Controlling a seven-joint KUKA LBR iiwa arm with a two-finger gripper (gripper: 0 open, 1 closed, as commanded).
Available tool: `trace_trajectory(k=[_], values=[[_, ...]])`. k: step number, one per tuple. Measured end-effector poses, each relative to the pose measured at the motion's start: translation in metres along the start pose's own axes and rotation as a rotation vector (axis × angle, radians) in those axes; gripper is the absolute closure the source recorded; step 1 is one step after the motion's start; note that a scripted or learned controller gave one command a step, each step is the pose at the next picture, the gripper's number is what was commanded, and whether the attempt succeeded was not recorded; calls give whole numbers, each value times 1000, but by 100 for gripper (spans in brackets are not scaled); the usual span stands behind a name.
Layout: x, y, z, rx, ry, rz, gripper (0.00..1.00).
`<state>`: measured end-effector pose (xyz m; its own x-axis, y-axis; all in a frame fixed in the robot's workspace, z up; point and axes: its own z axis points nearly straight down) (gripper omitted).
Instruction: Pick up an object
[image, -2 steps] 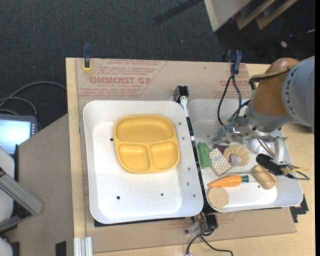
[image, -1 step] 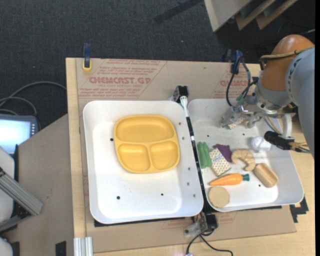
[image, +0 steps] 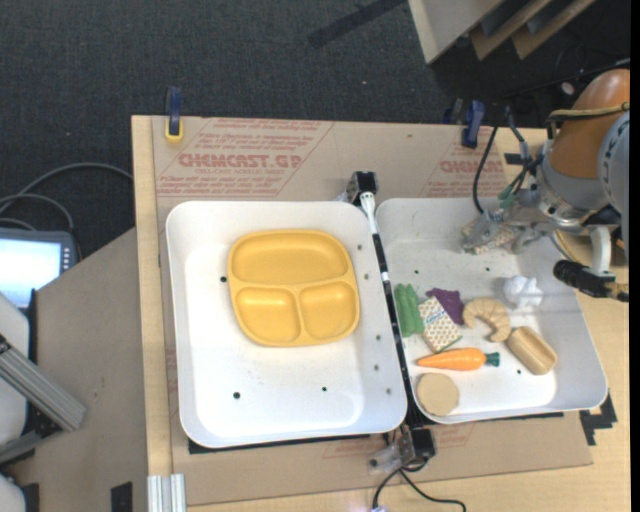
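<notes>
In the right bin (image: 425, 245), toy foods lie in a cluster toward the near side. They include a green vegetable (image: 406, 308), a purple piece (image: 446, 299), a patterned square (image: 436, 321), a beige croissant (image: 487, 315), a white crumpled item (image: 522, 290), a tan bread roll (image: 532, 350), an orange carrot (image: 455, 361) and a round cookie (image: 437, 393). My gripper (image: 488, 236) hangs low over the far part of that bin, above bare floor. It is apart from the foods, and nothing is visibly held in it.
The left bin (image: 200, 350) holds a yellow divided plate (image: 295, 285). The arm (image: 585, 150) comes in from the upper right, with cables around it. Blue clamps (image: 174, 110) hold the cardboard base at the far edge.
</notes>
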<state>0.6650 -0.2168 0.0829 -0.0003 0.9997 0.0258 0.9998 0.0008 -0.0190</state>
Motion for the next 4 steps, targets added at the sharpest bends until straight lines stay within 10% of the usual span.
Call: trace_trajectory(k=[4], values=[[2, 0, 0, 1, -6, -4, 0]])
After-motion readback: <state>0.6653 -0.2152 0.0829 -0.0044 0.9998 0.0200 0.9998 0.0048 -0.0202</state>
